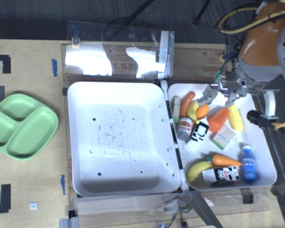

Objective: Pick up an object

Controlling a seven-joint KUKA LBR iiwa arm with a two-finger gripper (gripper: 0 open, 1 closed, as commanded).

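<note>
— Hovering over the right bin (268, 148), our end effector (223, 97) has its fingers spread, pinching nothing.
— We see toy food (218, 119) just below; labels are too small to read.

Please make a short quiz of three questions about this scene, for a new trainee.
1. True or false: the gripper hangs open above the right bin, with nothing between its fingers.
2. Which thing lies at the right bin's near right side? A) blue bottle B) green divided plate C) corn cob
3. Fill in: the green divided plate lies on the bench to the ____ of the left bin in the camera view.

Key: 1 true; 2 A; 3 left.
</note>
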